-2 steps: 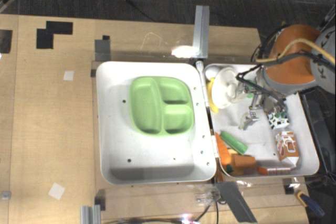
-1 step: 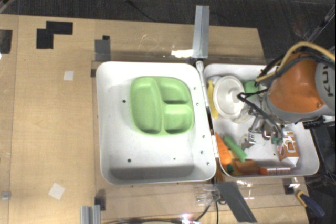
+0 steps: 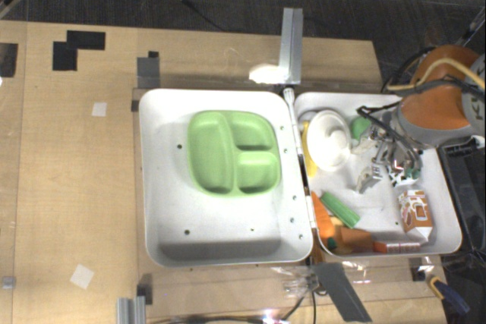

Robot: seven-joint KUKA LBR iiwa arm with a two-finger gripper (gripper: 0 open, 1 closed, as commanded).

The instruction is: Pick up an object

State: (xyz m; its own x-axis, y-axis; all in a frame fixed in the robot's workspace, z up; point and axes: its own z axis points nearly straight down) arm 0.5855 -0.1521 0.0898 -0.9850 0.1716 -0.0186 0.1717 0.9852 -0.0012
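White cup (image 3: 328,139) lies just left of tool (image 3: 370,177).

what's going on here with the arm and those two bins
The arm reaches into the right bin, its gripper low among the clutter beside a white bowl. A green stick, orange pieces and a small carton lie nearby. The left bin holds a green tray. Nothing looks lifted yet.

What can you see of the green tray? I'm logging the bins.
The green tray is a rounded rectangle of matte, plastic-looking material with three compartments: one long one on the left, two smaller ones on the right. It lies flat, open side up, in the upper middle of the left bin, apart from the walls.
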